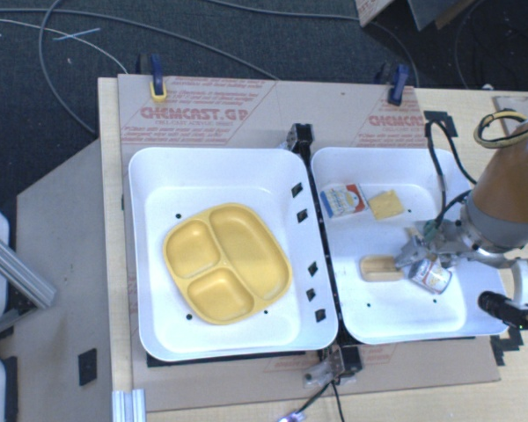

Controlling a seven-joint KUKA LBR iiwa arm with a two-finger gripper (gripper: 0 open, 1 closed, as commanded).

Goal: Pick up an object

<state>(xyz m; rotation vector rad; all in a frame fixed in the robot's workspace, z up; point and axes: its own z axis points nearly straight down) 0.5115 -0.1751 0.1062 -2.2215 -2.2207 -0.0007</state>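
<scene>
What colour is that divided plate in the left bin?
Yellow. The divided plate shows plainly in the camera view.

we see the gripper [420, 255] low in the right bin [370, 319], by a tan block [380, 269]; a yellow divided tray [226, 261] fills the left bin [150, 236].

Red print "CHEMCAST GP" on the brown protective sheet [202, 112] behind the left bin, same red print partly legible behind the right bin, small carton [343, 200] label unreadable
</scene>
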